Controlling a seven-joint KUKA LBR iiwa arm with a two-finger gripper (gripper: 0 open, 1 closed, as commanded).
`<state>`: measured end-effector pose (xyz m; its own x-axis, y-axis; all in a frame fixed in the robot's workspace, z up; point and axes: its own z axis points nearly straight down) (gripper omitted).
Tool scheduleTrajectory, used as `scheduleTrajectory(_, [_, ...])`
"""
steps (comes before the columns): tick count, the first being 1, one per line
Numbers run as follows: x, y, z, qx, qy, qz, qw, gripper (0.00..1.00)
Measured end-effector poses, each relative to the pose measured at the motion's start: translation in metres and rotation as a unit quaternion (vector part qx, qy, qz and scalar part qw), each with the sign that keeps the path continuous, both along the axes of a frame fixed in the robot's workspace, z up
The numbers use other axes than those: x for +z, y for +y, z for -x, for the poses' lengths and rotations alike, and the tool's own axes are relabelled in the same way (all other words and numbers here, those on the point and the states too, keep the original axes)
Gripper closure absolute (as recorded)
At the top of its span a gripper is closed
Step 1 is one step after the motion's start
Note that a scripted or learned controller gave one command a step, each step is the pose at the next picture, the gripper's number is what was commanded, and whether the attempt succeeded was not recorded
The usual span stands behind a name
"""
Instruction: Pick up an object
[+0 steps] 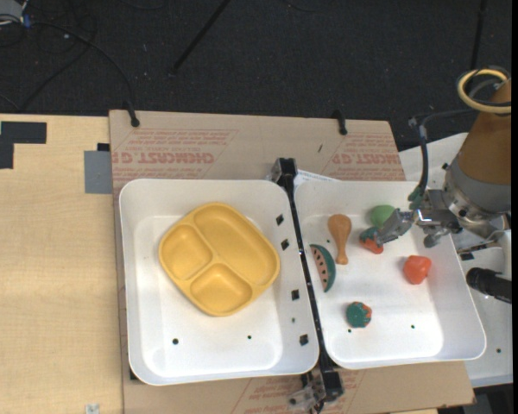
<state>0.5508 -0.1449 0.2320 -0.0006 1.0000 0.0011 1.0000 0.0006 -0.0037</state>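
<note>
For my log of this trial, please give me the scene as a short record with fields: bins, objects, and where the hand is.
left bin: yellow divided plate
right bin: toy chicken drumstick, watermelon slice, green ball, red toy, small green and red toy
hand: low over right bin, beside green ball, at a small red piece
fingers: state unclear
arm: enters from right

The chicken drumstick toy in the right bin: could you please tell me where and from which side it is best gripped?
Probably across the narrow shaft of the drumstick, coming straight down from above. It lies flat, its rounded head toward the far wall and the thin end toward the watermelon slice. The shaft is slimmer than the head, with bare floor on both sides.
</note>
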Motion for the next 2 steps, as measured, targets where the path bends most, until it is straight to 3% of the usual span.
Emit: scheduleTrajectory(2, [-0.107,0.003,-0.005,0.0,0.002,-0.0002,1.0,0.0])
